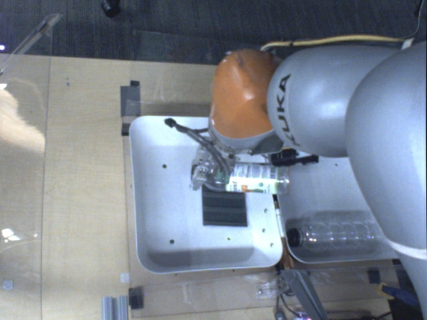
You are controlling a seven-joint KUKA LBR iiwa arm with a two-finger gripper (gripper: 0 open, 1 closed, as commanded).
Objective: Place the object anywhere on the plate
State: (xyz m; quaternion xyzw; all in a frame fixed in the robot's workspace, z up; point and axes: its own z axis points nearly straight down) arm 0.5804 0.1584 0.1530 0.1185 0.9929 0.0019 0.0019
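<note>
Gripper (208, 171), grip state hidden, hovers just beside the bottle (257, 179) above the plate (224, 209).

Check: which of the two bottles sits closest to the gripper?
The labelled bottle, lying right beside the gripper at the bins' divide. The clear bottle lies farther off in the right bin.

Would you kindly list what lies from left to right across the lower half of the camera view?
Bare bench → left white bin → dark plate → clear plastic bottle in the right bin.
</note>
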